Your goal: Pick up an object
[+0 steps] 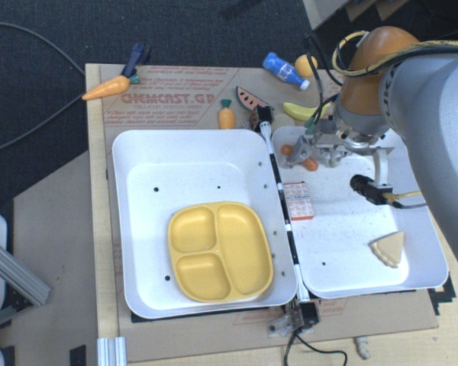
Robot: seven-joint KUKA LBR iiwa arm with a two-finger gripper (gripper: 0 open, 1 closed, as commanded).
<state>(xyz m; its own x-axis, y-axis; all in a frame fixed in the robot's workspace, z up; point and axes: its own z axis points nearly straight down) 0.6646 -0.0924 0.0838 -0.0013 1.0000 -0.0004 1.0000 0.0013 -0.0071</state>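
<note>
My gripper hangs low over the far left corner of the right bin, under the orange wrist band. Two small orange pieces lie right beside it, one just to its left and one at its near side; I cannot tell whether either is touched. A small red-and-white carton lies against the right bin's left wall. Near that bin's front right corner rests a tan wedge. A yellow divided plate sits in the left bin.
Behind the bins lie a toy carrot, a small orange fruit, a watermelon slice, a blue bottle and a banana. A black fitting with a cable juts from the arm above the right bin.
</note>
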